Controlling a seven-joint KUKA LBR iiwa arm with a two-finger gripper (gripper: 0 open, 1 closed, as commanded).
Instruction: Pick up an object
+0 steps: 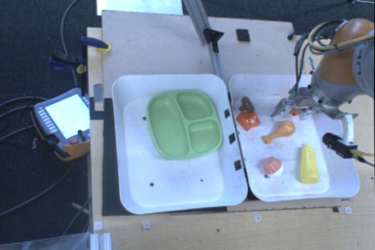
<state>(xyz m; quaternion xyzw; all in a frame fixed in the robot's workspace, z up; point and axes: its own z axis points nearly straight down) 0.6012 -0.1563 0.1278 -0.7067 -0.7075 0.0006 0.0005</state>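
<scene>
Reaching in from the right, the grey arm with its orange band (345, 38) sets its hand (285, 108) low over the right shallow white bin (345, 184); whether its fingers are spread or closed cannot be told. Just below the hand lies a tan plastic drumstick (280, 131), not visibly between the fingers. Left of it sit an orange-red toy block (248, 120) and a small brown piece (246, 105). Nearer the front edge lie a pink-and-white shell-shaped toy (272, 166) and a yellow squeeze bottle (309, 164). In the left white bin (135, 184) rests a pale green divided plastic tray (184, 123). Both bins stand side by side on the desk (158, 44).
</scene>
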